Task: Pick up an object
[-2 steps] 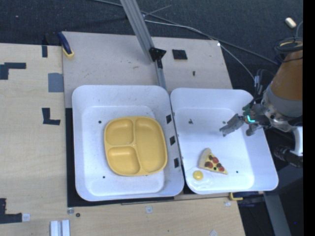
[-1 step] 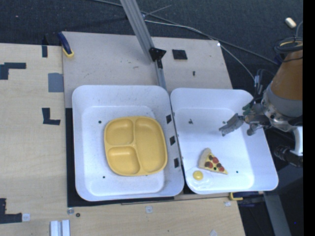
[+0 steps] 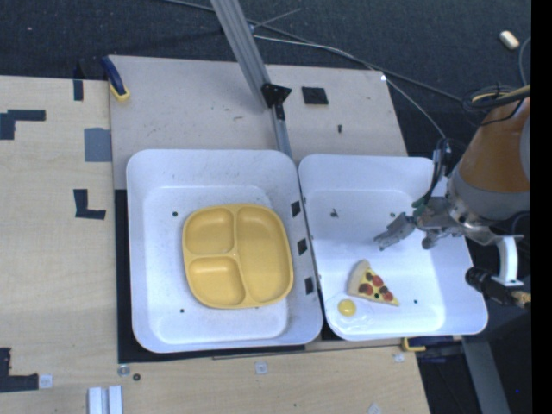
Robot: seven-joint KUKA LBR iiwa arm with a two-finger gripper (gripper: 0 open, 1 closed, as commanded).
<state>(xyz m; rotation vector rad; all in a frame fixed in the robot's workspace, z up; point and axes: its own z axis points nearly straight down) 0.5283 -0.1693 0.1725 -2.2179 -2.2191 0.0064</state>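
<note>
A toy pizza slice (image 3: 373, 285) lies in the right bin (image 3: 362, 179), near its front. A small yellow round piece (image 3: 347, 308) sits just left of it, at the front-left corner. A yellow divided plate (image 3: 236, 255) rests in the left bin (image 3: 155, 231). My gripper (image 3: 407, 236) hangs over the right bin, just above and to the right of the pizza slice. Its fingers are spread open with nothing between them. The arm's orange band (image 3: 504, 149) is at the right edge.
A slanted metal pole (image 3: 250, 50) runs from the top down to the gap between the bins. Cables trail across the dark floor at the back. A blue and yellow clamp (image 3: 115, 78) sits at the bench's back-left corner.
</note>
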